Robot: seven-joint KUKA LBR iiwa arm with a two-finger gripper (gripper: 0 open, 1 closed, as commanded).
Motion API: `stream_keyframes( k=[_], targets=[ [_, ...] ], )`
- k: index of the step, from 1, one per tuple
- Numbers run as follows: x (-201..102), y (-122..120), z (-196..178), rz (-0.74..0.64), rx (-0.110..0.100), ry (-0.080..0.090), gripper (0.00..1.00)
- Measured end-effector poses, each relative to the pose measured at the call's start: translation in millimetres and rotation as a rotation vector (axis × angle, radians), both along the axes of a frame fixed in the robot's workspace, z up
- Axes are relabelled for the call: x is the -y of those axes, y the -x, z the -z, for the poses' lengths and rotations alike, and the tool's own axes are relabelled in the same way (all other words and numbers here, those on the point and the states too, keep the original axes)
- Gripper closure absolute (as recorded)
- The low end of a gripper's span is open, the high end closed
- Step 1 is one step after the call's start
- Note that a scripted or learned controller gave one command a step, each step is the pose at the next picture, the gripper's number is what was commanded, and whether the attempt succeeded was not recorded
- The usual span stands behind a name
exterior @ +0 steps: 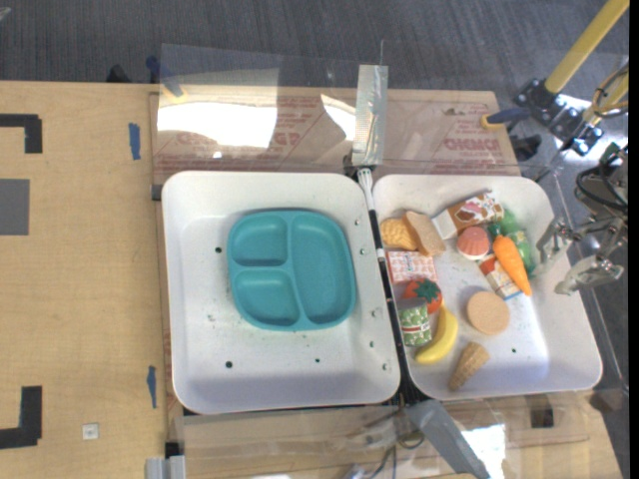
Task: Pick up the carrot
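The carrot (510,259) is orange with a green leafy top and lies in the right white bin (569,362), toward its far right part. Its leafy end points toward the back and its tip toward the front. A red round fruit (473,241) lies just to its left. A small orange and white packet (505,283) touches its tip.
The right bin also holds a printed box (477,210), bread slices (423,233), a banana (440,337), a tan disc (487,312), a cone (467,365) and a can (416,317). The left bin (190,347) bears a teal divided plate (292,267). Metal clamps (584,257) stand past the right rim.
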State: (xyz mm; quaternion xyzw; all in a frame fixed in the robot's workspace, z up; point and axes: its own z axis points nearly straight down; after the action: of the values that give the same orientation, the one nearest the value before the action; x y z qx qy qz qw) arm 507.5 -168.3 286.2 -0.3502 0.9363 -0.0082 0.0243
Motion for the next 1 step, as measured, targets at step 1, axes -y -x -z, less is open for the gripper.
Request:
stream_keyframes(
  k=[1],
  targets=[
    [-0.6,-2.3,-11.4,0.002,0.01,0.0,1.0]
  ],
)
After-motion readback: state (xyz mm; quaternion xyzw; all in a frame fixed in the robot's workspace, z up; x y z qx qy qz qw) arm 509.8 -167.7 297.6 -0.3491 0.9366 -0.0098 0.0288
